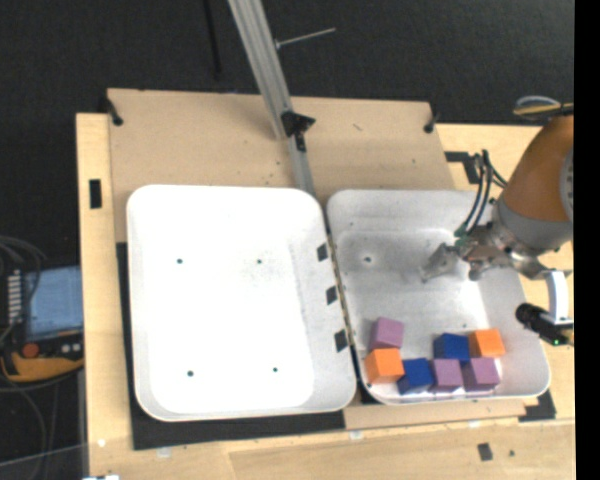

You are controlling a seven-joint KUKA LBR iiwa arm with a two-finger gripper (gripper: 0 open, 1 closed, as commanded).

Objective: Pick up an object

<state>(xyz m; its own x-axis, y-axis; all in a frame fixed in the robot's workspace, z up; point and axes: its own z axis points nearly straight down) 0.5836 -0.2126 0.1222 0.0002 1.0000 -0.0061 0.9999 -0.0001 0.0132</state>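
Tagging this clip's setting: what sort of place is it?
Probably a robotics lab bin-picking cell. A wooden bench carries two shallow white bins, the right one holding small coloured blocks. The grey-and-orange arm reaches in, and an aluminium camera mast rises behind.

blocks: seven small cubes, lying loose on the floor of the right bin (400,230) | cluster: along its near wall | purple (387,332), orange (384,364), blue (416,375), purple (447,373), blue (452,347), purple (481,372), orange (487,343) | neighbours touching or just beside
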